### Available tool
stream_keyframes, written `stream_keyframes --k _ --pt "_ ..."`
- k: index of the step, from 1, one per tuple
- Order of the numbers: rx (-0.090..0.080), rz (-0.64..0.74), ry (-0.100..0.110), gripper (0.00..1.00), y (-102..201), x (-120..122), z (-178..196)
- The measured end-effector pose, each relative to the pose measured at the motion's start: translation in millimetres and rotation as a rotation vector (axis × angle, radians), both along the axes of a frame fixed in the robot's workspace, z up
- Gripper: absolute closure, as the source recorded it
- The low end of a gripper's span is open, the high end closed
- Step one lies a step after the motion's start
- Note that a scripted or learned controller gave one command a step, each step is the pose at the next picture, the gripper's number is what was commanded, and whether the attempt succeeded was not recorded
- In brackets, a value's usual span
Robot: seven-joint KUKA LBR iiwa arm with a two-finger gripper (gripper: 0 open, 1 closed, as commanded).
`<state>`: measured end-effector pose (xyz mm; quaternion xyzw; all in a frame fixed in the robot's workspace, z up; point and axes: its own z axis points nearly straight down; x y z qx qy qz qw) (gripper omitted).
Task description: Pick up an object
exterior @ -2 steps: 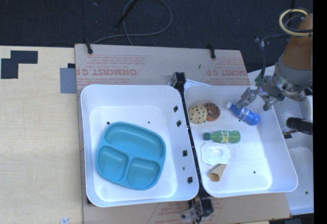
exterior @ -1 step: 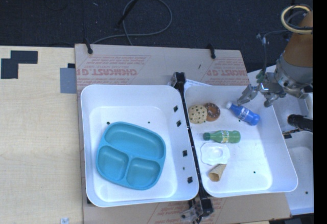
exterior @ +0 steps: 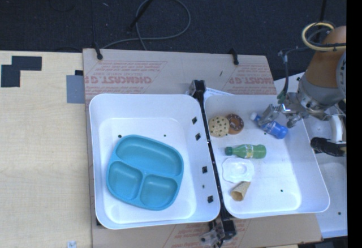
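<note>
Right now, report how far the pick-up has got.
Done: the end effector has reached the right bin, at its upper right. In hand: it sits at a small blue object; a firm grip can't be confirmed. Left: lifting it. The green bottle and cookie lie untouched.
</note>
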<state>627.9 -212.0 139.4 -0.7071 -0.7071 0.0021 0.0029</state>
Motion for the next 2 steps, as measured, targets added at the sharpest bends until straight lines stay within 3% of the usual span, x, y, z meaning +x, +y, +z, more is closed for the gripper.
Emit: stream_keyframes --k 1,2 --pt "0.000 0.001 -0.003 0.00 1.2 -0.5 -52.3" --pt "-0.001 0.003 -0.005 1.00 0.7 0.4 -39.7"
